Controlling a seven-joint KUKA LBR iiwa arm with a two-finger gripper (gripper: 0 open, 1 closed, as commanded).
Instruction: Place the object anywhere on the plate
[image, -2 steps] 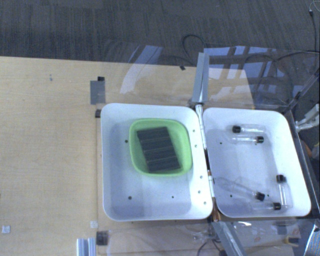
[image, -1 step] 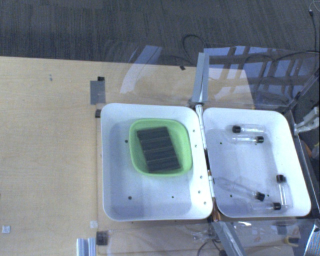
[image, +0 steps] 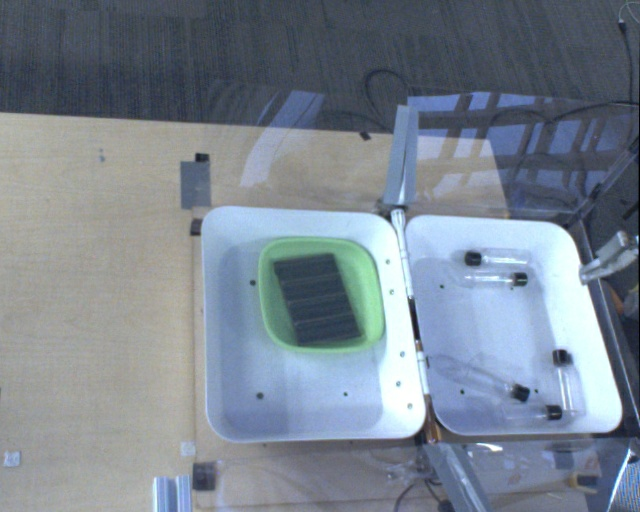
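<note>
Capped clear tubes (image: 490, 260): scattered in right bin (image: 440, 235), well apart from green plate (image: 268, 290) in left bin (image: 230, 380); ribbed black block (image: 317, 298) already on plate. Gripper (image: 612, 262) at right edge, open or closed impossible to tell. Probably best: grab one tube mid-body, release low beside block, since likely to roll.

Desk (image: 90, 300) showing pale wood, matt, faint grain. Left bin (image: 225, 400) and right bin (image: 500, 228) looking like smooth white plastic, catching soft sheen. Green plate (image: 372, 300) gleaming like glossy plastic. Dark ribbed block (image: 315, 297) reading matt, ridged; material unclear. Clear tubes (image: 495, 281) shining, transparent; black caps (image: 472, 259) looking matt. Floor (image: 200, 50) along top of frame showing rough dark carpet. Grey strip (image: 403, 150), upper centre, looking like dull metal.
</note>
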